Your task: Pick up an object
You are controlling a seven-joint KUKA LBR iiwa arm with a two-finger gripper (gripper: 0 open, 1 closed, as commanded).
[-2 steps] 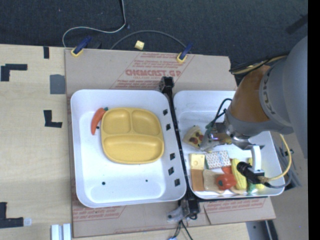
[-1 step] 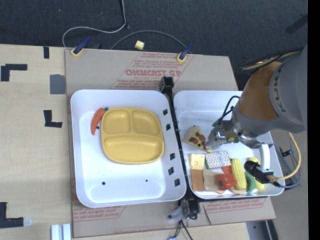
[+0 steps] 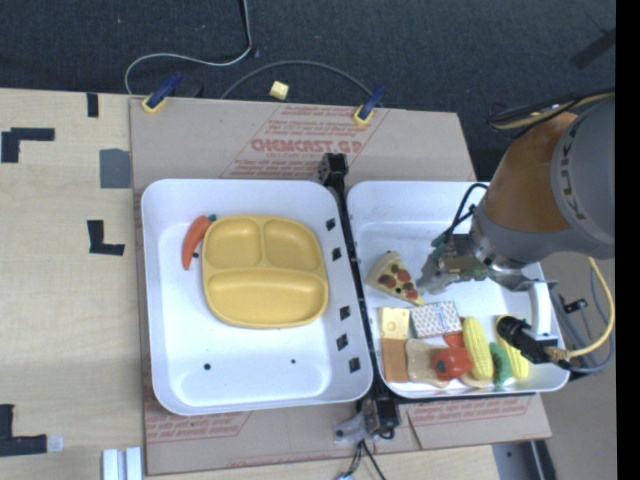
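Toy food in the right bin, gripper low beside the pizza slice

Nearest in the glossy white right bin (image 3: 400, 200) lie a ridged yellow corn cob (image 3: 477, 346), a red tomato (image 3: 453, 361), a tan bread slice (image 3: 396, 360), a cheese block (image 3: 395, 322) and a speckled square cracker (image 3: 436, 319). Just beyond, the triangular pizza slice (image 3: 394, 277) lies beside the gripper (image 3: 437, 275); whether its fingers are apart or together I cannot tell. The left bin (image 3: 165, 298) holds a smooth yellow divided plate (image 3: 265, 270) and an orange carrot (image 3: 195, 238). Cardboard covers the worktop (image 3: 60, 308).
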